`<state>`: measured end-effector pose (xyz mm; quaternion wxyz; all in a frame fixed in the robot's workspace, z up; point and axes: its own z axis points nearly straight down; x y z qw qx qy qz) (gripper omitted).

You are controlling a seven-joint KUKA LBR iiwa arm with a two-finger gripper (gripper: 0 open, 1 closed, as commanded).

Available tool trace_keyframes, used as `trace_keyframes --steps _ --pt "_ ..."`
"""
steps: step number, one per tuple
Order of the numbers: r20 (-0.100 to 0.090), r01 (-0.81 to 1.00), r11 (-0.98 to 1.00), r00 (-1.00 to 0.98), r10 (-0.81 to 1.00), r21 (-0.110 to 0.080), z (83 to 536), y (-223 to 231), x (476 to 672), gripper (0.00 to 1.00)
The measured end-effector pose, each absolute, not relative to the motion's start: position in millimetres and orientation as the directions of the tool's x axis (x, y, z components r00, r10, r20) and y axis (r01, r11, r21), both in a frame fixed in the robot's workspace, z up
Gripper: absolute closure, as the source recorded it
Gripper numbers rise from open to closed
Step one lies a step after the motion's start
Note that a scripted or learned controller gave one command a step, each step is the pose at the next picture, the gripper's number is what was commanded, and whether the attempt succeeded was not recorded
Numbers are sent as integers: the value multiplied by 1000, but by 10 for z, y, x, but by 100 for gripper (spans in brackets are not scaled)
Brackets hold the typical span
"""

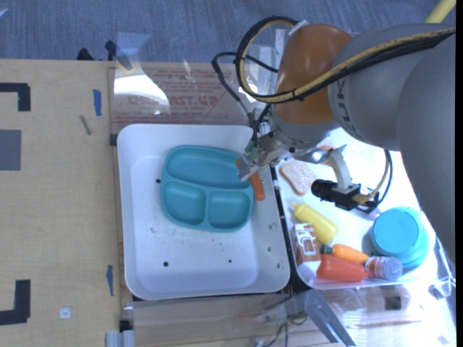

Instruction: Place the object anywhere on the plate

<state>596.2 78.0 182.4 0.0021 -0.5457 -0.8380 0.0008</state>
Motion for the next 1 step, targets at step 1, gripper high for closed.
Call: trace_keyframes --steps 1 --pt "2 827 562 -562 827 -1 1850 910 5654 100"
